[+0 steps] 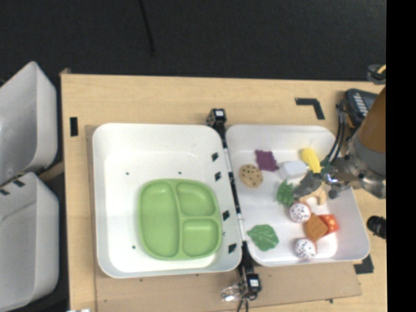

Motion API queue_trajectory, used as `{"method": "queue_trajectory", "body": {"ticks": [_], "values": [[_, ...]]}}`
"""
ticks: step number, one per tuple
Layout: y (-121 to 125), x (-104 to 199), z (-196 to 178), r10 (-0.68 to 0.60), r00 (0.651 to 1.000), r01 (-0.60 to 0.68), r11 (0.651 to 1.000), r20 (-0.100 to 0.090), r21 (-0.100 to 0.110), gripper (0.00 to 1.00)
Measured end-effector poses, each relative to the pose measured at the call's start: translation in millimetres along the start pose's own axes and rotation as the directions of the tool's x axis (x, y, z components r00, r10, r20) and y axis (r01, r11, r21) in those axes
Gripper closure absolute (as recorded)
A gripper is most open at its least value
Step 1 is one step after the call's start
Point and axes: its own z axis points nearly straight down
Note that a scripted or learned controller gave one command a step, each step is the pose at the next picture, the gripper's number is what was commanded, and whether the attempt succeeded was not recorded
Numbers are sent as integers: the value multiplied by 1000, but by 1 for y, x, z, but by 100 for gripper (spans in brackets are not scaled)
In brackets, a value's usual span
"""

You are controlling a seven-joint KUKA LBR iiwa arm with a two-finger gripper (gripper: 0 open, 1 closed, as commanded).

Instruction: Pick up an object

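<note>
The gripper (312,188) hung low in the right bin (273,138); its grip state couldn't be told. Yellow corn (310,158) lay slanted just behind it, green leaf (285,193) alongside

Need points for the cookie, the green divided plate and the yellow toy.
cookie (250,175): camera view, centre of its speckled top face.
green divided plate (158,220): camera view, floor of its large left compartment.
yellow toy (311,158): camera view, middle of its body, right bin's far side.
</note>
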Motion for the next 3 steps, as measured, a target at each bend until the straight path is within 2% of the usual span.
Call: {"method": "queue_trajectory", "body": {"ticks": [1,3], "values": [[2,0,-4,-3,1000,3,1000,2,-9,0],[19,-6,98,3,1000,-3,1000,1,-5,0]]}}
